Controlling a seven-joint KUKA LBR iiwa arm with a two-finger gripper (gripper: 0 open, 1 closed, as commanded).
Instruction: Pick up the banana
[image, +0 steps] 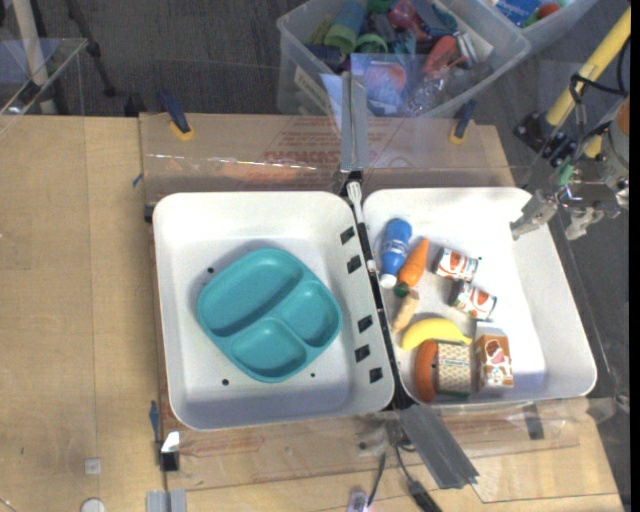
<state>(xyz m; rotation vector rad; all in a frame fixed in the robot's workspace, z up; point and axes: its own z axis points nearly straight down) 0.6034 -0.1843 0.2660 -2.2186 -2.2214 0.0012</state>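
Note:
The yellow banana (430, 329) lies curved near the front of the right bin (560, 300). Its lower side is tucked behind an orange and tan can (443, 368). My gripper (550, 226) hangs over the bin's far right corner, well away from the banana, up and to the right of it. It stands open, with nothing between its two prongs.
In the right bin, around the banana, are a blue bottle (395, 244), a carrot (413, 263), two small red and white cans (456, 264) (473, 299) and a brown carton (493, 361). The left bin (180, 225) holds a teal divided plate (267, 313). A clear tub of toys (400, 40) stands behind the bins.

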